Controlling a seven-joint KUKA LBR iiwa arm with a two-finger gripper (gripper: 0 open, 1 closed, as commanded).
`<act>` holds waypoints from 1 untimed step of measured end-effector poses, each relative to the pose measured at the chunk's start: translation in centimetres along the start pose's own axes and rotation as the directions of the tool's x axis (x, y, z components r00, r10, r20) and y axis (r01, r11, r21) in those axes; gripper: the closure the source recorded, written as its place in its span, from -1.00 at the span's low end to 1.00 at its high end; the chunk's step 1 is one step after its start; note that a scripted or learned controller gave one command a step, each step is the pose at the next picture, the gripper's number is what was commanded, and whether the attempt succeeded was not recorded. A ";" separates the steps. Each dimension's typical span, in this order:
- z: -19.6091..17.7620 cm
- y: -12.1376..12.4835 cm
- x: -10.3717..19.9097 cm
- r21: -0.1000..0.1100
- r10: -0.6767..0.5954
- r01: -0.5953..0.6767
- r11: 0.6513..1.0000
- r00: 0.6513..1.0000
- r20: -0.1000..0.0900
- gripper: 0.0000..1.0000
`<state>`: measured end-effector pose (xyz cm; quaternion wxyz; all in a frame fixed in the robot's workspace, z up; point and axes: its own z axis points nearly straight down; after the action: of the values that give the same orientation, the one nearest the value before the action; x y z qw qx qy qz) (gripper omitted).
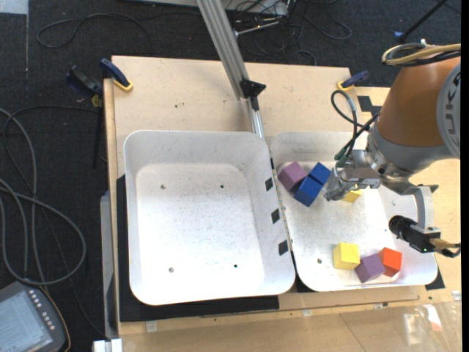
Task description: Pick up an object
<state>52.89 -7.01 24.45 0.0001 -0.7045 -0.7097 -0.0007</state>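
Nothing is lifted yet, as far as can be judged, so the pick is still all ahead. Six blocks are seen in the right bin: a light purple block and two blue blocks stacked or leaning together up near the divider, a small yellow block half hidden just beside the hand, and lower down a bigger yellow block, a darker purple block and an orange block bunched close together, the purple and orange ones touching. The left bin is seen as bare speckled plastic.

The hand is brought down low in the right bin, right next to the blue blocks and the small yellow one. Whether it's spread wide or pinched narrow can't be told from this angle, since the wrist covers most of it, and no block is seen gripped in it. So the approach looks mostly done, while the closing and the lifting are judged to be left. Which block is being aimed at can't be said for sure; the blue pair or the small yellow one seems likeliest.

As for writing: a couple of letters are glimpsed on the arm's casing at the right edge, but they're cut off and can't be read properly. No labels are made out on the blocks, the bins or the table.
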 end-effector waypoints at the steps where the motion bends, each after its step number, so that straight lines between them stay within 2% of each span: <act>1: 0.4 -1.1 6.2 0.002 -0.001 0.001 1.000 1.000 -0.001 1.00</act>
<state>51.70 -0.79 24.07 0.0013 -0.7041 -0.7101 -0.0003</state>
